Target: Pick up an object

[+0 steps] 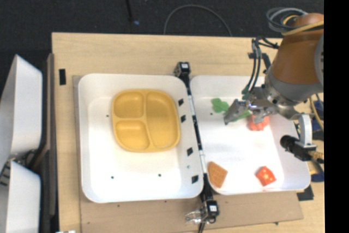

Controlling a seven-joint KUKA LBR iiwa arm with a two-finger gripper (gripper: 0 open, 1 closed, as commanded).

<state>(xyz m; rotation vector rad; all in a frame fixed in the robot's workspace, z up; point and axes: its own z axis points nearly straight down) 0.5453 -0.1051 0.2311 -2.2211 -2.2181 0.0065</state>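
The right bin [240, 166] holds a green piece [220, 105] near its upper left, a salmon-red piece [258, 124] under the arm's wrist, a red cube-like block [265, 175] at the lower right and an orange waffle-like piece [217, 174] at the lower left. My gripper [239, 112] hangs low over the bin's upper middle, just right of the green piece and left of the salmon-red piece. Nothing shows between its fingers.
The left bin [98, 172] bears a yellow three-compartment plate [145, 119]. Black clips run along the divider between the bins [192, 133]. A cable loop [199, 13] lies behind the bench, and a white box [22, 112] stands at the far left.
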